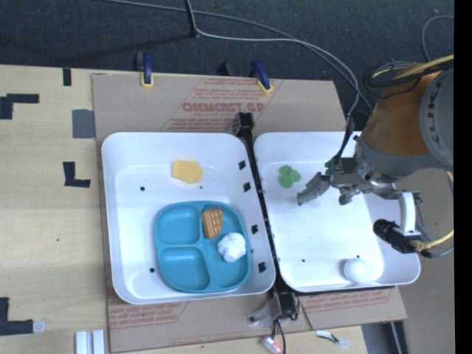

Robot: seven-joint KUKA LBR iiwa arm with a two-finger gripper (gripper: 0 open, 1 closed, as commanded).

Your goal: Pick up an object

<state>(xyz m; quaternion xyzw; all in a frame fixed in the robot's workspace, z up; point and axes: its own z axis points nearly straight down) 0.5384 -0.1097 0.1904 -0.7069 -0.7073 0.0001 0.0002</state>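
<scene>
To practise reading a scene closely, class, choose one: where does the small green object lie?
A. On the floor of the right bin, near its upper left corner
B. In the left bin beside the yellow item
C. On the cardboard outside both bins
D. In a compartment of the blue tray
A: the green object rests on the white floor of the right bin, close to the divider, just left of the end effector.
</scene>
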